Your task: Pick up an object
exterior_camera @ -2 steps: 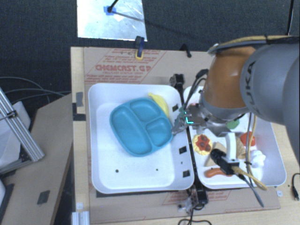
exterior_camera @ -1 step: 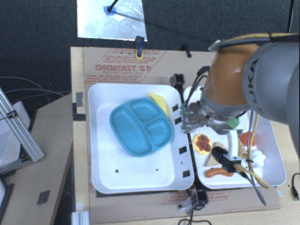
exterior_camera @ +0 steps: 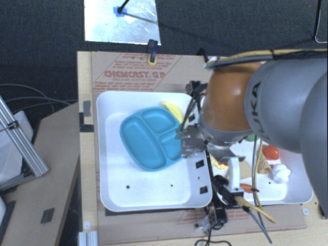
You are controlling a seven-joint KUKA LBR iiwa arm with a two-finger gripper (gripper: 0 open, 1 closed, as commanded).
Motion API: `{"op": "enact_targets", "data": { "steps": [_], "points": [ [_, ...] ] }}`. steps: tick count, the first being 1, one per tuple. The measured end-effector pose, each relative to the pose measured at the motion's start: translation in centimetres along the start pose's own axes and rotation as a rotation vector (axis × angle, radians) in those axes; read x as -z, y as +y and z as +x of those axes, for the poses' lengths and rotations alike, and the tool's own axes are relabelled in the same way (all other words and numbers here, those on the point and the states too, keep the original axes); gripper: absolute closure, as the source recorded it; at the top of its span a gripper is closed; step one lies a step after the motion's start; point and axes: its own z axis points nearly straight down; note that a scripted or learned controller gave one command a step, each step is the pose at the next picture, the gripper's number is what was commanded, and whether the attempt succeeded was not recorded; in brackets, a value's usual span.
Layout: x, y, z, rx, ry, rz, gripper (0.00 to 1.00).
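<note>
A blue divided plate (exterior_camera: 150, 137) lies tilted in the left white bin (exterior_camera: 133, 191). A yellow object (exterior_camera: 173, 110) peeks out past the plate's far right corner. The arm's orange band and grey wrist cover the strip between the two bins, and the gripper (exterior_camera: 185, 141) sits at the plate's right edge, seen only as dark metal parts. In the right bin (exterior_camera: 294, 191) lie a red and white object (exterior_camera: 273, 154) and a white piece (exterior_camera: 281, 174), partly hidden by the arm.
Cables and a thin wooden stick (exterior_camera: 256, 209) hang over the front of the right bin. The bins rest on a cardboard sheet (exterior_camera: 134, 68). An aluminium frame (exterior_camera: 20, 142) stands at the left, off the bench.
</note>
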Motion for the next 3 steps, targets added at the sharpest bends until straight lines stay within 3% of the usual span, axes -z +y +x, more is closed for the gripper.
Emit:
{"op": "enact_targets", "data": {
  "steps": [1,2,3],
  "points": [
    [9.2,0.4,6.6,0.002,0.004,-0.012,1.0],
    [7.0,0.2,8.9,-0.004,-0.002,0.0,1.0],
    [28.1,1.7,13.2,-0.003,0.008,-0.021,1.0]
  ]
}}
